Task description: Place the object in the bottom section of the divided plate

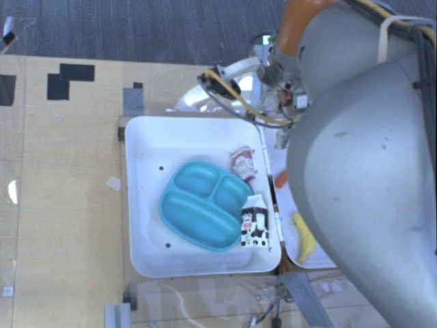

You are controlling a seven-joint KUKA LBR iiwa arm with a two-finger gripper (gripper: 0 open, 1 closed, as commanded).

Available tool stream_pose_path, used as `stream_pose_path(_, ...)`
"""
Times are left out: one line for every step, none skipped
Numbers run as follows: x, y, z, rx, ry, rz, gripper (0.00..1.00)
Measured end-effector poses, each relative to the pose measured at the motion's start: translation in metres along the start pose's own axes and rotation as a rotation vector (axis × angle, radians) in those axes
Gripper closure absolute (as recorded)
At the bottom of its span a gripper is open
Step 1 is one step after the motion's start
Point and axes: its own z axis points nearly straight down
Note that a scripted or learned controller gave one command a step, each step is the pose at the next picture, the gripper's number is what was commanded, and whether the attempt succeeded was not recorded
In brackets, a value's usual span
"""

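Divided plate [205,207], teal blue with three sections, lies flat in the left white bin [147,183], slightly right of the bin's middle and turned at a slant. Its largest section runs along the lower edge; two smaller sections sit above it.

Candidate objects: a small black-and-white milk carton [255,225] rests against the plate's lower right rim, close to the bin's right wall. A red-and-white packet [243,162] lies just above the plate's upper right corner, near the same wall. Neither sits inside any plate section.

In the right white bin [290,255], largely hidden beneath the arm, a yellow banana-like item [304,238] lies near the lower left corner, and a small orange-red piece [280,179] shows just beside the dividing wall.

Grey arm [369,149] covers the upper right of the view, its orange band [304,9] near the top edge. The wrist assembly [276,74], with yellow cable looped about it, hangs over the upper edge of the bins near their junction. The jaws cannot be made out clearly behind wrist and cabling; whether they are spread or pressed together cannot be told, and nothing is seen between them.

Wrist stands well apart from the carton and the plate, above and to their right; the packet lies nearer, below it.

Table [61,183] is pale wood, with black marks at its upper left.
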Motion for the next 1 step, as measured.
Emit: stream_pose_path(0.0230, -0.0445, -0.0364, 0.001, -0.001, -0.176, 0.00)
